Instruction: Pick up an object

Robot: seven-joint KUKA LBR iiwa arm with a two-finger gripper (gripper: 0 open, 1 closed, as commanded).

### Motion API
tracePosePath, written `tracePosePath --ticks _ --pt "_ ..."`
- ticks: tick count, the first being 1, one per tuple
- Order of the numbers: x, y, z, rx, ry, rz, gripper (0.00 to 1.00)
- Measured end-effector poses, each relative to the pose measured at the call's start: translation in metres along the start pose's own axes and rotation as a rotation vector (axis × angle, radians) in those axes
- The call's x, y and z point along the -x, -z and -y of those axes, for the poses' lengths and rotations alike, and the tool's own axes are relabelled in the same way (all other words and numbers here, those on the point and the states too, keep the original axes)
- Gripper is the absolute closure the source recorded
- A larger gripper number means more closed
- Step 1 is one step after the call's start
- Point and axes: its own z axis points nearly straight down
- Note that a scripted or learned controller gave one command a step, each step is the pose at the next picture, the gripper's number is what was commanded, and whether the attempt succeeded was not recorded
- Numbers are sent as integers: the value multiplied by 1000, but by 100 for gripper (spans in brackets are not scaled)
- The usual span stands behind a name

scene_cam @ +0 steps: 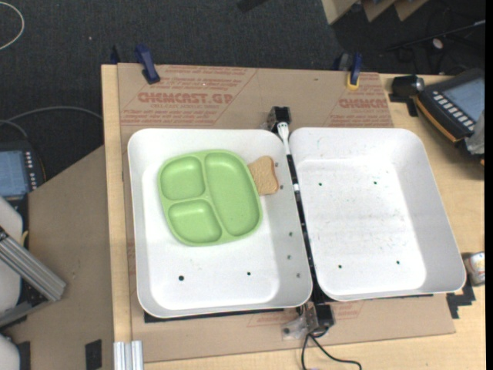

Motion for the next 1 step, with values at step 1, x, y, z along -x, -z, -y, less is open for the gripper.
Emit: tracePosePath --ticks 1 --pt "-32 -65 32 -17 3 -8 100"
